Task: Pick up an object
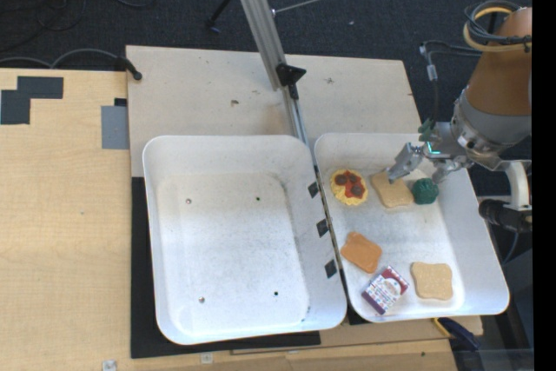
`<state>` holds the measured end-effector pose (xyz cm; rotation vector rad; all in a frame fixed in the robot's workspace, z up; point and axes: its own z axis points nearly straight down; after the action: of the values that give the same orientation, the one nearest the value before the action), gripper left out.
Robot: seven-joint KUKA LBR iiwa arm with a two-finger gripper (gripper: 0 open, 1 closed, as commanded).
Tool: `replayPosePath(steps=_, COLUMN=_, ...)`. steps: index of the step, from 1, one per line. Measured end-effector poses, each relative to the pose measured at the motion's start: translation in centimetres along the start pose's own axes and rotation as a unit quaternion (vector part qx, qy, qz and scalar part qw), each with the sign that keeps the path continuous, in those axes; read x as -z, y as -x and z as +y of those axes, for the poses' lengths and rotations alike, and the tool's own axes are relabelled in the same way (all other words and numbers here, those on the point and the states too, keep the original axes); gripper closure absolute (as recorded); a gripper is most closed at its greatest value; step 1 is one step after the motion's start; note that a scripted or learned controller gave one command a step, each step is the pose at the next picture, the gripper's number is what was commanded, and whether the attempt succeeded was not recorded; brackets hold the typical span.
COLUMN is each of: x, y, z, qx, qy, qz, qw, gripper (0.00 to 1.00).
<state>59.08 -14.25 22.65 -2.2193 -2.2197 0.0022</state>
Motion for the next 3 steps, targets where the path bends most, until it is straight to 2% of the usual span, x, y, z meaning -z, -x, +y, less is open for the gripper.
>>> replayPosePath(steps=1, x=-4.5, y=0.1, z=-0.6, qx=0.000, qy=-0.002, qz=0.000, qw=1.0000, gripper=0.00)
replayPosePath(steps=2, x=-10.7, y=0.7, z=-0.5, qx=0.000, qy=-0.003, qz=0.000, qw=1.0000, gripper=0.00)
replayPosePath(steps=3, x=-13.6, y=0.6, z=-0.5, qx=-0.001, qy=0.000, qz=0.000, qw=1.0000, gripper=0.00)
